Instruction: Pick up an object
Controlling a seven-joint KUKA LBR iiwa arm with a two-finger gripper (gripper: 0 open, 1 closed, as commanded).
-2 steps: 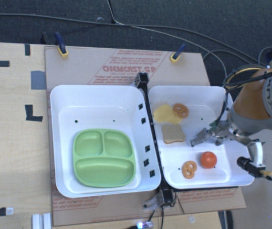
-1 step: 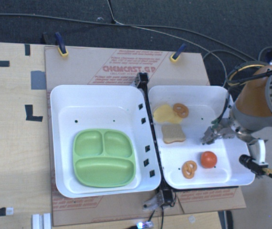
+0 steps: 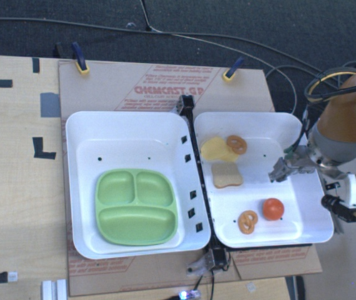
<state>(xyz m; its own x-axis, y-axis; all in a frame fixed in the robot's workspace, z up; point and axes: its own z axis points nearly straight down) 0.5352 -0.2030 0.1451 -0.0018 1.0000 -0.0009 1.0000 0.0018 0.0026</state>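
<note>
While the gripper (image 3: 279, 170) hangs low at the right bin's (image 3: 293, 125) right side, I cannot tell how its pincer is set, and nothing shows in it. The tomato (image 3: 273, 209) sits just below it, a pretzel (image 3: 248, 221) beside that, toast (image 3: 227, 176) to its left. A round tomato could roll off under an off-centre pinch.

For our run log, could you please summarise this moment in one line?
arm: grey KUKA arm's gripper over right white bin | grasp: none seen | nearest: round red tomato | left bin: green divided plate
</note>
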